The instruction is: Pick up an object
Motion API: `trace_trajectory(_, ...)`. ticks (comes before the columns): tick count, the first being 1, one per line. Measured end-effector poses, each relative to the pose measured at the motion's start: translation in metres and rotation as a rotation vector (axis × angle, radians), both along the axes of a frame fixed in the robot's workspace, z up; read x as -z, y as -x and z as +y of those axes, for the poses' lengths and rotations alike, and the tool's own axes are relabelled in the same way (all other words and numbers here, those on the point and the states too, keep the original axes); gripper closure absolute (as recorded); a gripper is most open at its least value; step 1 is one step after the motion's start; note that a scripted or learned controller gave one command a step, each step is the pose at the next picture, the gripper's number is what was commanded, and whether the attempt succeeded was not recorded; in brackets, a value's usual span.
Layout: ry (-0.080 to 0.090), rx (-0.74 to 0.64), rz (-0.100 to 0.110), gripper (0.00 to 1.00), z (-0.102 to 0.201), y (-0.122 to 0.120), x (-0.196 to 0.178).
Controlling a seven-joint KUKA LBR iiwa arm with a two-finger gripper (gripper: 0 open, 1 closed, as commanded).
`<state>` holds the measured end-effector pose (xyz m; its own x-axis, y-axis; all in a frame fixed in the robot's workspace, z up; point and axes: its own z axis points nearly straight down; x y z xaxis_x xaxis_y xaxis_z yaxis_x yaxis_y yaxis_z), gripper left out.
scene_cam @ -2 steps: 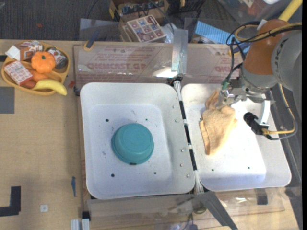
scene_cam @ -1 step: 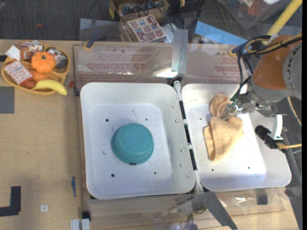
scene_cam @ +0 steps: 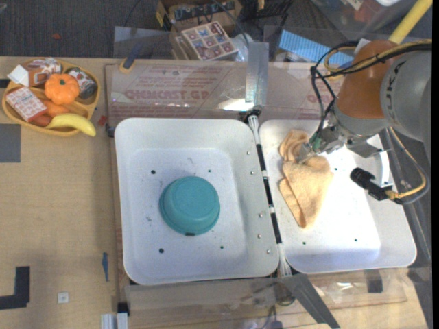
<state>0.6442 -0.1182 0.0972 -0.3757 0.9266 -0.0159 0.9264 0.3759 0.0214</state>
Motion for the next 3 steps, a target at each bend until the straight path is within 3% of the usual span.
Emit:
trace_trajectory(1,-0.008,0.197,0.022,0.00,0.000,0.003,-0.060)
trace_trajectory(2,-0.008,0.116,0.022,0.00,0.007,-0.021,-0.127)
trace_trajectory(3,-0.007,0.053,0.023,0.00,0.015,0.036,-0.020)
